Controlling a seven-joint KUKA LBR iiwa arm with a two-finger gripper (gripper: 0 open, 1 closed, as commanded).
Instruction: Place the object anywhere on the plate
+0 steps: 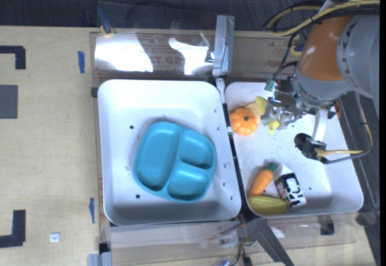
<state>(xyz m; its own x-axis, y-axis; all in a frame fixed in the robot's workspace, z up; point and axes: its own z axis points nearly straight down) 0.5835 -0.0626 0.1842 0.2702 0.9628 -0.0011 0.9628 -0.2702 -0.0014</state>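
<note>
- We see the blue plate (175, 161) as smooth, moulded plastic with a soft sheen; its three hollows catch light evenly
- Both white bins (114, 138) look like matt plastic; the right one is speckled with small marks
- The orange pumpkin (244, 121) and the carrot (262, 181) appear glossy, like toy plastic
- The bench top (48, 156) reads to us as pale, matt wood
- The arm's orange band (322, 47) shines smooth; the gripper (278, 115) parts look metallic

arm (347, 47) cut off at right edge, yellow item (261, 105) half hidden behind tool (278, 117)
</note>
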